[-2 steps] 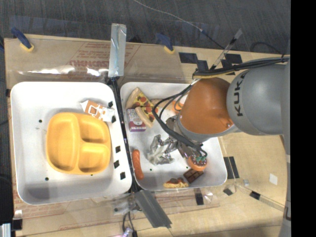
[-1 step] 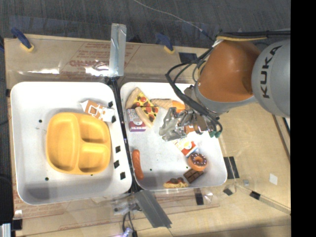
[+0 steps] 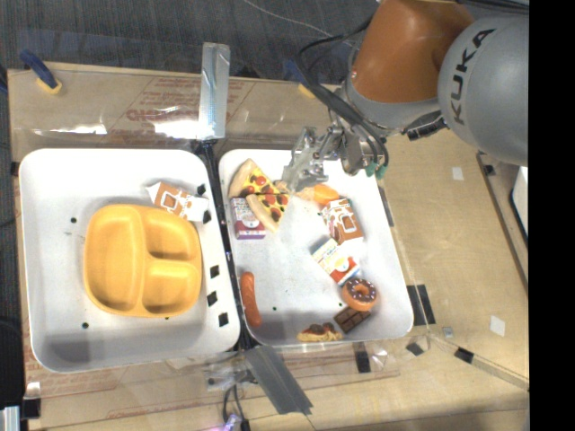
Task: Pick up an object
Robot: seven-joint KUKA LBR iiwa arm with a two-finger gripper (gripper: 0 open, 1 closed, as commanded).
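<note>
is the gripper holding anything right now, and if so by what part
It cannot be told. The gripper sits low over the right bin, beside the pizza slice, but nothing shows between its fingers.

Robotics lab, KUKA arm (image 3: 476, 70), taped bench (image 3: 449, 241), toy-food bins (image 3: 395, 285)

Grey arm's metal pincer (image 3: 301, 171) hangs low over the right white bin (image 3: 395, 281), right at the toy pizza slice (image 3: 260, 192); yellow sectioned plastic tray (image 3: 142, 260) fills the left white bin (image 3: 40, 241).
</note>
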